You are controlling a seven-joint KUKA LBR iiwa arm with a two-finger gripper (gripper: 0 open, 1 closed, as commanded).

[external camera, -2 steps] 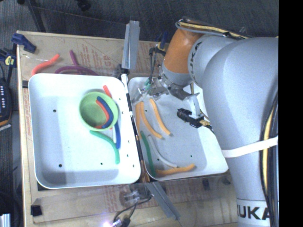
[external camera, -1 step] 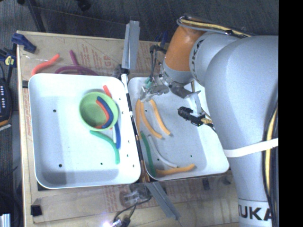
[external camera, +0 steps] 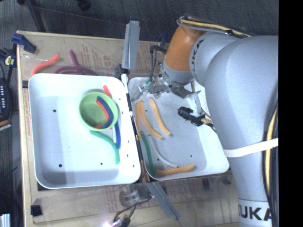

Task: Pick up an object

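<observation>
KUKA-lettered arm, gripper over right bin

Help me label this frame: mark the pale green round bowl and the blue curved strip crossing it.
pale green round plastic bowl (external camera: 89, 110), camera view, on its inner floor.
blue curved flexible strip (external camera: 116, 132), camera view, on its stretch below the bowl.

"KUKA" on the grey arm

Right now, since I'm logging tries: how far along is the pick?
Done: the gripper is at the upper-left corner of the right bin. In hand: nothing visibly lifted; the orange strips lie on the bin floor. Left: grasping and raising one object.
</observation>
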